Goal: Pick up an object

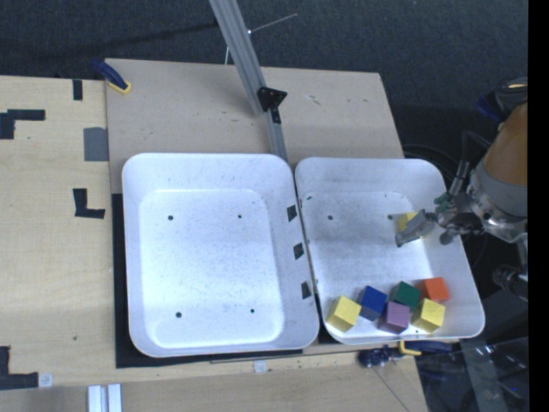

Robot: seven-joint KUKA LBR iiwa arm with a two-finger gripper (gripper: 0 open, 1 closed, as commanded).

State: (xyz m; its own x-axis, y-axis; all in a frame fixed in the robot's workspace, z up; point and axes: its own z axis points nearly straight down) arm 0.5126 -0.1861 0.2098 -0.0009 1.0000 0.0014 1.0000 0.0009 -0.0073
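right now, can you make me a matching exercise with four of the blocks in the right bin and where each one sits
Things:
1. orange block
2. blue block
3. purple block
4. yellow block at the gripper

Places:
A. in the row's middle, in front of the green block
B. apart from the cluster, higher up the right bin
C. far right of the cluster, towards the bin's right wall
D. just right of the leftmost yellow block

Pairs: 1-C, 2-D, 3-A, 4-B
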